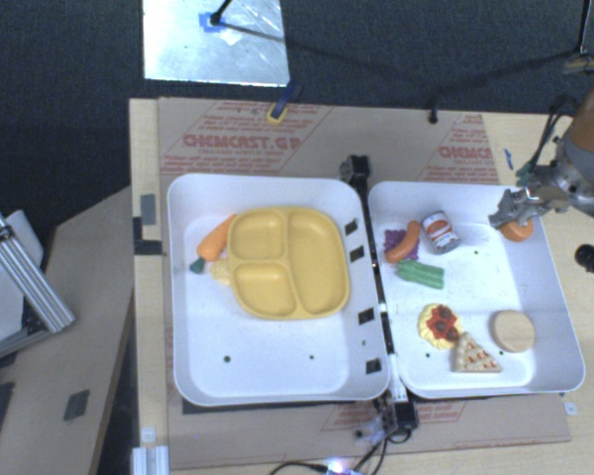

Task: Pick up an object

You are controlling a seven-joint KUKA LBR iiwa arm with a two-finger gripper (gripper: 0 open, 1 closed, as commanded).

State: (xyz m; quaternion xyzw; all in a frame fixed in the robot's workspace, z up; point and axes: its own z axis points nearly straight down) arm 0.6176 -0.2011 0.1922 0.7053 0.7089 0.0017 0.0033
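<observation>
- the jaws (516,216) hang over the far right part of the right bin (549,295), at the end of the grey arm (586,166) that reaches in from the right edge.
- a small orange object (518,231) sits directly under the jaws, touching or almost touching them; whether it is between the fingers cannot be told, and whether the jaws are open or closed cannot be told either.
- elsewhere in the right bin: a small can (439,233) with a red and white label, a red sausage (404,242) just left of it, a purple piece (392,239) at the sausage's left end, and a green vegetable (420,274) just below them.
- nearer the front of that bin lie a plate of spaghetti (440,325), a pizza slice (474,355) just beside it, and a round tan bun (513,331) to the right.
- the left bin (193,364) carries a yellow divided plate (282,262), with a carrot (214,239) lying against the plate's left rim and a pale yellow piece (221,272) just below the carrot.
- both bins rest side by side on a cardboard sheet (247,132) on the table (94,265).
</observation>
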